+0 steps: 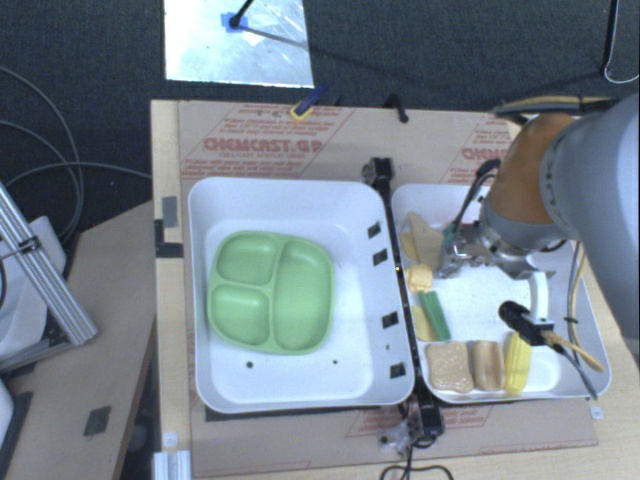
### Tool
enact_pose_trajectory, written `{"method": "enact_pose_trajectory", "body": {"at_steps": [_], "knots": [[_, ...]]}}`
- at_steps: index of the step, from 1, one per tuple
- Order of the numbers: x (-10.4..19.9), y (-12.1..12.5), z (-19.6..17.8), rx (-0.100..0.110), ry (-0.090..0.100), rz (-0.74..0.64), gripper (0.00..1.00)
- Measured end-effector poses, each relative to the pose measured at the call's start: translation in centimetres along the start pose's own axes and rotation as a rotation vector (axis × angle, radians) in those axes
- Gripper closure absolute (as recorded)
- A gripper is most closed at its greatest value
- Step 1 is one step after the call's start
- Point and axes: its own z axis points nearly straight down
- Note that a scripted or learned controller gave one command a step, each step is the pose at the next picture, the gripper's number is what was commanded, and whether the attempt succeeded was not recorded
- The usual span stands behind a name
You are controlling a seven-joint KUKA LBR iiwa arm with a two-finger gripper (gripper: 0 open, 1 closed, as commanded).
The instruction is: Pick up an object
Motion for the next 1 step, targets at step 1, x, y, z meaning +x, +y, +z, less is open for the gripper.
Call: {"method": "enact_pose_trajectory", "body": {"at_steps": [1], "knots": [[0.37,3.23,0.00,0.001,0.000,0.000,1.00]]}}
